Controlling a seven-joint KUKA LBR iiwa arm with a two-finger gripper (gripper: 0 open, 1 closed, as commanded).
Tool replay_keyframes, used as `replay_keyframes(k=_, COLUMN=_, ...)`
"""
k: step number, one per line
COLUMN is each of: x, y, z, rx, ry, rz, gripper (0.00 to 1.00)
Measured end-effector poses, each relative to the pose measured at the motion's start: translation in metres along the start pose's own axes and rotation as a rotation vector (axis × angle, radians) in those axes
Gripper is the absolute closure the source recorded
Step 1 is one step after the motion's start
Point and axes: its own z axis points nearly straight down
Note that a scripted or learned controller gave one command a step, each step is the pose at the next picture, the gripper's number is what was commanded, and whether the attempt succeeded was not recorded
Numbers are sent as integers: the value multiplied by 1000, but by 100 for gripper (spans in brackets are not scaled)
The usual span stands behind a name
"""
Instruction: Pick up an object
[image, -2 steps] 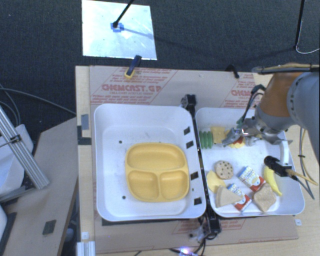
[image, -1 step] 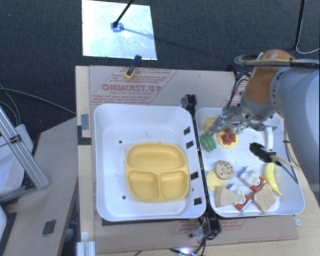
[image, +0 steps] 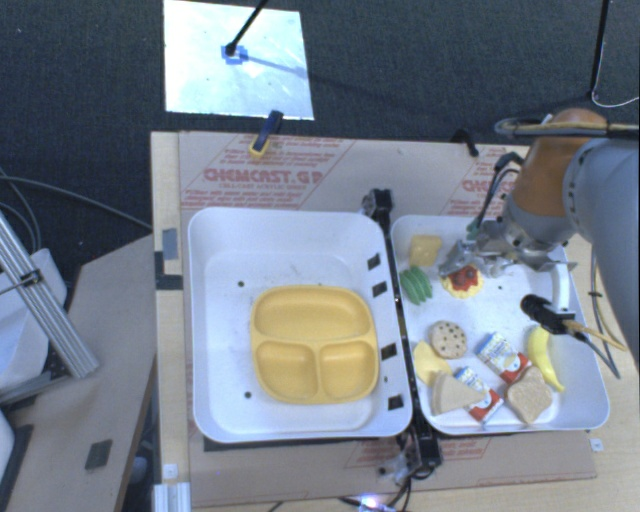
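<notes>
The right bin (image: 590, 395) holds several toy foods. A pale yellow block (image: 425, 249) lies at its back left, with a green piece (image: 416, 284) just in front of it. A red and yellow piece (image: 463, 285) sits directly under my gripper (image: 462, 260), which hangs low over the back of this bin. The gripper's tip overlaps the top of the red and yellow piece. Toward the front lie a cookie (image: 449, 339), a banana (image: 542, 357) and a bread slice (image: 529, 398).
The left bin (image: 215, 300) carries a yellow divided tray (image: 313, 340). A yellow wedge (image: 427, 361), a sandwich slice (image: 455, 392) and red-and-white packets (image: 499, 352) crowd the right bin's front. The arm (image: 590, 190) reaches in from the right.
</notes>
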Motion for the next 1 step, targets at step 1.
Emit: replay_keyframes(k=1, x=2, y=3, z=-13, rx=-7, ry=0, rz=-4, gripper=100)
